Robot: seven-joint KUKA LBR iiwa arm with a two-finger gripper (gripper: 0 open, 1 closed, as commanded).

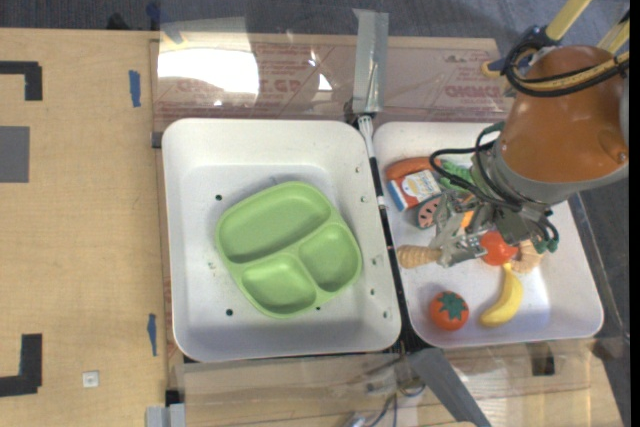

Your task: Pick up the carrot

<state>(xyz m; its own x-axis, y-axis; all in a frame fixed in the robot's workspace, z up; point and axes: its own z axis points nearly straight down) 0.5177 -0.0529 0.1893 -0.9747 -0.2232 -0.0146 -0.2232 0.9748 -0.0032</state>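
Orange carrot [497,248] in right bin [580,310], short stub, mostly hidden under end effector [470,237]. End effector down over it; can't tell whether spread or pinching. Banana [504,300] and tomato [449,310] just below, ice-cream cone [420,257] to left. Green divided plate [288,247] in left bin [190,215].

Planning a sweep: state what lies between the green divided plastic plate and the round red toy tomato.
Camera view: bare white bin floor and the two bins' adjoining rims separate green plate from tomato.
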